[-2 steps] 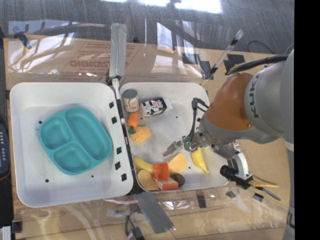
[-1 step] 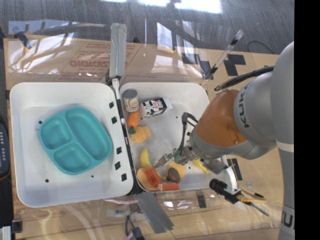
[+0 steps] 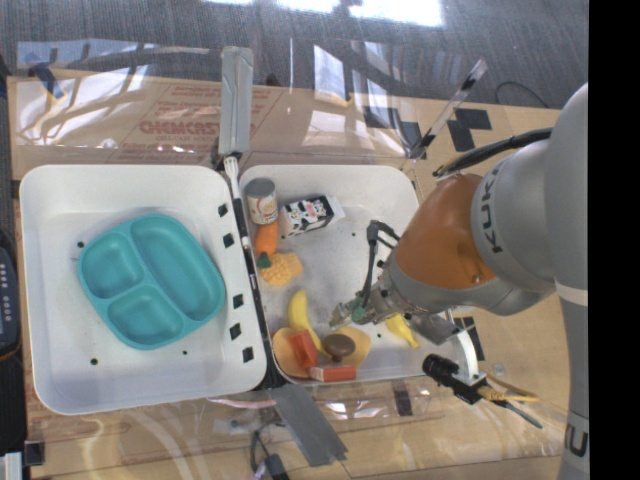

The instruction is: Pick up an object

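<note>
While the arm [image 3: 470,243] is reaching in over the right bin [image 3: 400,183], you are looking at the jaws [image 3: 352,312] hanging low near that bin's front edge, and you cannot tell how far open they are or whether they are gripping anything. Just beside them, on the side toward the left bin [image 3: 50,268], a banana [image 3: 301,313] is lying with its long axis running from the right bin's middle toward its front edge. At the front of the right bin, a plate [image 3: 285,360] is carrying a brown piece [image 3: 339,346] and a red block [image 3: 332,373]. A second yellow piece [image 3: 402,330] is peeking out under the wrist. Farther back, a can [image 3: 262,204], carton [image 3: 308,214], carrot [image 3: 266,243] and corn [image 3: 281,268] are sitting well apart from the jaws. Judging from this, the banana is your nearest target.
</note>
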{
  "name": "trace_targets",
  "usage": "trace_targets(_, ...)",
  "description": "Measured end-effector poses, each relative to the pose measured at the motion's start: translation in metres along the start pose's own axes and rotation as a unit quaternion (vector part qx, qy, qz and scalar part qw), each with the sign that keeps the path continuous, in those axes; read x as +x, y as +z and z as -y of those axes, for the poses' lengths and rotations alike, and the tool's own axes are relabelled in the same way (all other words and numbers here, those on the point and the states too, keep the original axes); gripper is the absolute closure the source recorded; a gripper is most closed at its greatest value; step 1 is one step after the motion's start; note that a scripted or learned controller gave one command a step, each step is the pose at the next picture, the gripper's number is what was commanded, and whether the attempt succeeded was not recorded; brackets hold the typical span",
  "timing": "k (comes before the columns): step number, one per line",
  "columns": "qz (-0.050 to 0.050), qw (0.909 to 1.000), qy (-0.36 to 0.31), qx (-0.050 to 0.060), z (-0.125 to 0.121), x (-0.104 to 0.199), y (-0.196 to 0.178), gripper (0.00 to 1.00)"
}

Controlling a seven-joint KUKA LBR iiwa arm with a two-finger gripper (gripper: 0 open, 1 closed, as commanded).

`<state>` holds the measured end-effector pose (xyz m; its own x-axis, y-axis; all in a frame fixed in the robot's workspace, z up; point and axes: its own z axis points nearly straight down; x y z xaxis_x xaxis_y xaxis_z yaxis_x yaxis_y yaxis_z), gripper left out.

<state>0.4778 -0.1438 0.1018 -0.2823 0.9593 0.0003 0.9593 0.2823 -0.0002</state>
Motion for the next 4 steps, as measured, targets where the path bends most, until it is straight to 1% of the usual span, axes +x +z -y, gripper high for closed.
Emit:
trace_targets(1,-0.002,0.9981,-0.061,0.001,-0.005,0.020,0.010,1.00)
trace_targets(2,0.001,1.0000,-0.009,-0.003,-0.019,0.059,-0.093,1.00)
trace_targets(3,-0.001,0.9998,0.020,0.000,-0.044,0.129,-0.089,1.00)
trace_targets(4,0.000,0.9997,0.022,0.000,-0.043,0.126,-0.089,0.00)
